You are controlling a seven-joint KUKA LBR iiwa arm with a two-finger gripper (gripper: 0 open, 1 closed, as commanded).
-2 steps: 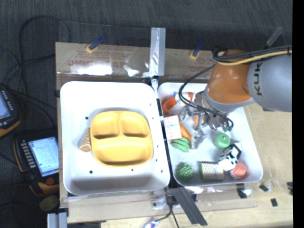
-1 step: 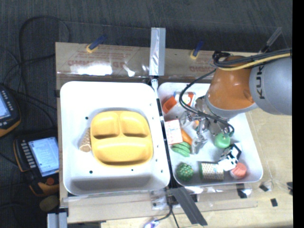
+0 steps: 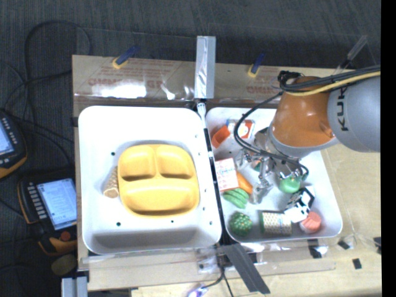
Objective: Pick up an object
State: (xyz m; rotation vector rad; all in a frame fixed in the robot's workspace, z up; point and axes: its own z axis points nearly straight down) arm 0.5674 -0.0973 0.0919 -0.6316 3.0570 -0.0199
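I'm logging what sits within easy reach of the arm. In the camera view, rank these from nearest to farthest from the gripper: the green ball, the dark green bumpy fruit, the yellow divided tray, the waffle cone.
From the gripper:
1. Green ball, just beside it in the right bin.
2. Dark green bumpy fruit, at that bin's near-left corner.
3. Yellow divided tray, in the left bin.
4. Waffle cone, against the tray's far-left edge.

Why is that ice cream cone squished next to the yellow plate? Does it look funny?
Yes, a little. The ice cream cone lies on its side in the left bin, wedged against the left edge of the yellow divided plate. Every other toy is heaped in the right bin, so the cone looks stray.
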